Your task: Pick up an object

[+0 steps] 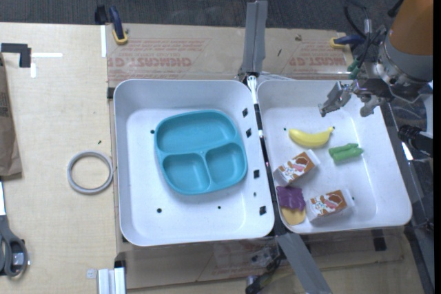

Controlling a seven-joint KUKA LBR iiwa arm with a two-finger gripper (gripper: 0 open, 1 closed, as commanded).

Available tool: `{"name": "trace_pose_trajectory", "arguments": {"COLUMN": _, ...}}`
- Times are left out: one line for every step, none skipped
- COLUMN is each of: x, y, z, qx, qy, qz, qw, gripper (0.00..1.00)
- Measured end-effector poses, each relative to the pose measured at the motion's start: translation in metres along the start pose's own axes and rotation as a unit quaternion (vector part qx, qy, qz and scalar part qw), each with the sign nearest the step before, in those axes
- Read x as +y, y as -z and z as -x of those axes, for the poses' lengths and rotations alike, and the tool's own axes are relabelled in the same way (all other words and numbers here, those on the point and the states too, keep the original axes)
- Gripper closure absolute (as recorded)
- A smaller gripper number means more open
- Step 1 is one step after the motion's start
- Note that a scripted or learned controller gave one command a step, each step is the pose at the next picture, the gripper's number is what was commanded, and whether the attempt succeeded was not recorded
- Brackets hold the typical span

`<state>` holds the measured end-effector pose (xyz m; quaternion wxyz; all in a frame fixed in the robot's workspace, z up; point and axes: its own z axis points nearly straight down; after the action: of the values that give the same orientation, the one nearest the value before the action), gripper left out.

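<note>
Camera view: gripper (350, 98) hangs over right bin (386, 213), jaws spread, holding nothing; banana (310, 138) just at its 7 o'clock.

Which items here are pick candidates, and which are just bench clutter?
Job: gripper, open and holding nothing, above the right bin; in it the banana, green piece, two small cartons, purple piece.

Lying about: blue divided tray in the left bin, tape ring, scissors.
</note>
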<state>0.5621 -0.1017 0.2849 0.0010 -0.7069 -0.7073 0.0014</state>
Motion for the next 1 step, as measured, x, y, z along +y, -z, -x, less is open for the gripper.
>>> {"name": "trace_pose_trajectory", "arguments": {"x": 0.0166, "y": -0.1143, "z": -0.0056, "qx": 0.0, "qy": -0.068, "qz": 0.0, "qw": 0.9977, "gripper": 0.0}}
